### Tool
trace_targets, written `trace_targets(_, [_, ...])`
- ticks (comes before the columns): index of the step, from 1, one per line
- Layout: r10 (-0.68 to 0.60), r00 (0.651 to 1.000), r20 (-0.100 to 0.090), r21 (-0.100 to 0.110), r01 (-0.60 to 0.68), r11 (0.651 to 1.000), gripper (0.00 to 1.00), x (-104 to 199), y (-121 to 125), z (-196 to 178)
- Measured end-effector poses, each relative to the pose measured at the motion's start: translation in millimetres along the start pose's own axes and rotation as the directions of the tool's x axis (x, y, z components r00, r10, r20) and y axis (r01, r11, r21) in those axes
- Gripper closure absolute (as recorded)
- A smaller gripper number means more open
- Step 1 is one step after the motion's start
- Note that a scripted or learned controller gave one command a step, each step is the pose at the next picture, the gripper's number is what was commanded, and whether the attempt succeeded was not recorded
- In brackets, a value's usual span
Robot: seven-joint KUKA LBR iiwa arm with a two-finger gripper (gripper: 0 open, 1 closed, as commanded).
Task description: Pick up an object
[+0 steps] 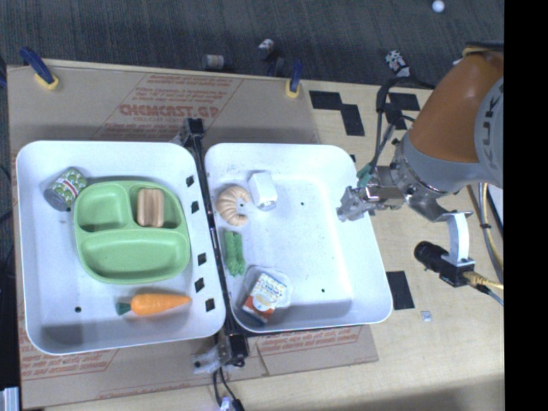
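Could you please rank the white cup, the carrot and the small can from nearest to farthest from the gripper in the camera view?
From the gripper:
1. White cup, right bin, upper left.
2. Carrot, left bin, near front edge.
3. Small can, left bin, far upper-left corner.

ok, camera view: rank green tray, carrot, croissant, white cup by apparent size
Largest to smallest:
1. green tray, by far
2. carrot
3. croissant
4. white cup

Carrot is longer but thinner than the croissant, so those two are close.
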State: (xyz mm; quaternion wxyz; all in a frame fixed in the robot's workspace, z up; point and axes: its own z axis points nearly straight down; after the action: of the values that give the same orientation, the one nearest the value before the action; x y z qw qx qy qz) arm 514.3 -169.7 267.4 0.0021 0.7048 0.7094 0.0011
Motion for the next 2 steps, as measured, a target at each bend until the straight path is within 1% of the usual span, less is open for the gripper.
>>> trace_targets(1, [-0.001, 1.000, -0.002, 0.008, 0.001, 1.000, 1.00, -18.9, 71.8, 69.7])
trace_targets(2, [-0.001, 1.000, -0.001, 0.006, 0.001, 1.000, 0.00, -19.3, 72.2, 68.7])
